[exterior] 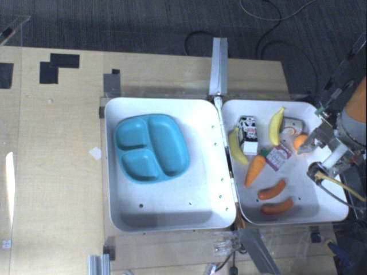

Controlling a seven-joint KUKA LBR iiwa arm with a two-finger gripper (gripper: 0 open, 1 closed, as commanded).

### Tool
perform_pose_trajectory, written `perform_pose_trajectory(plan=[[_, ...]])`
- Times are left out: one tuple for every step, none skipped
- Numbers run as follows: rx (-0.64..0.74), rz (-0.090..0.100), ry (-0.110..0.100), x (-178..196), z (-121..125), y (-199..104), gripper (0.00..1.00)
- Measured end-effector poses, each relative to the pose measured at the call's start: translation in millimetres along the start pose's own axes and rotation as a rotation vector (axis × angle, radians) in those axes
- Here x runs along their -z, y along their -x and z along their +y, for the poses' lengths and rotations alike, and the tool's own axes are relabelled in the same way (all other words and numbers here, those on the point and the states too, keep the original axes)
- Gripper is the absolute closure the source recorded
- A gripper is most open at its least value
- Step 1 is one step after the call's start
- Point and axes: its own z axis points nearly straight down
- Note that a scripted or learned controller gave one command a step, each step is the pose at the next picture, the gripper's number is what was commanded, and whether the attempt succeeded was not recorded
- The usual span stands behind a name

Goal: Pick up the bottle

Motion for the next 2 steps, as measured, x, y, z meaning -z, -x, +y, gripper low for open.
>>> perform_pose_trajectory(plan=[[-0.161,0.009,0.005,-110.4,-67.6,-41.4,0.00],[-0.162,0.015,0.008,-98.6,-65.9,-43.7,1.00]])
